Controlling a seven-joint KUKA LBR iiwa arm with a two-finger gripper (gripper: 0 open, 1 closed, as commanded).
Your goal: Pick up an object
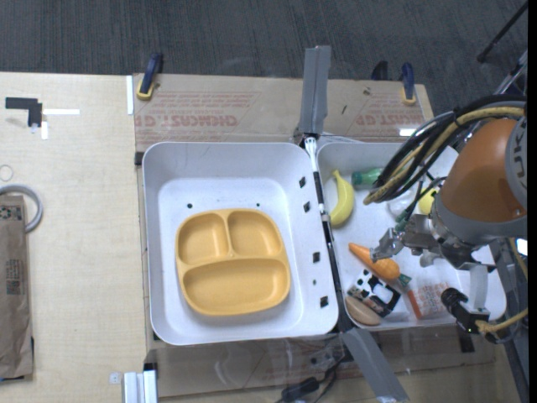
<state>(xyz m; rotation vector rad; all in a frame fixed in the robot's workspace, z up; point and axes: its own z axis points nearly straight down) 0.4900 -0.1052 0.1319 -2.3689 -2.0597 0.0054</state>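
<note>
Gripper (pixel 393 243) hangs low in the right bin (pixel 336 153), w/ fingertips spread (nothing between them), just above the carrot (pixel 376 263). Banana (pixel 341 198) lies near the divider. Yellow tray (pixel 232 260) sits in left bin (pixel 226 154). Cardboard (pixel 201 107) reads "CHEMC...", rest illegible.

Item count, as visible:

- White bins: two, side by side, a left bin (pixel 159 225) and a right bin (pixel 369 148).
- Yellow divided plate (pixel 232 261): one, with three compartments, in the left bin.
- Banana (pixel 341 198): one, in the right bin.
- Carrot (pixel 375 261): one, in the right bin.
- Green item (pixel 367 177): one, partly hidden behind cables; kind cannot be determined.
- Black-and-white item (pixel 375 293): one.
- Blue clamps: two, one (pixel 151 75) at the cardboard's left corner, one (pixel 408 82) at its right.
- Robot arm (pixel 482 175): one.
</note>
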